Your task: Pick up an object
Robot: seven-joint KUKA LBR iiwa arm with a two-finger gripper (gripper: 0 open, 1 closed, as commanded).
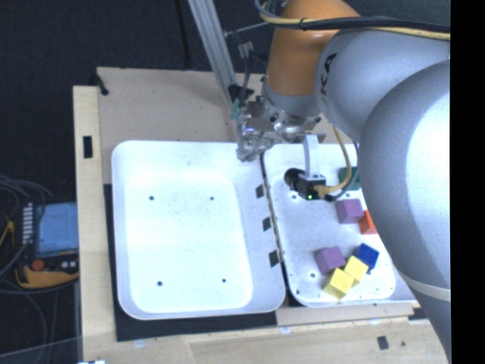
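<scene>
My gripper [249,144] hangs below the orange wrist band, over the far end of the divide between the two bins. Whether it grips anything I cannot make out. In the right bin [303,226] lie several small blocks: a purple one [349,210] with a red-orange one [367,222] beside it, and nearer the front another purple block [329,258], a blue block [366,255] and two yellow blocks [356,268] [340,282]. All the blocks sit well in front and to the right of the gripper. The grey arm covers the right bin's right side.
The left bin [129,226] is a shallow white tray beside the right one. A black fitting with a green light [300,180] hangs over the right bin's far part. A slanted metal rail [211,36] rises behind the bins. A blue box and cables [53,230] lie off the bench at left.
</scene>
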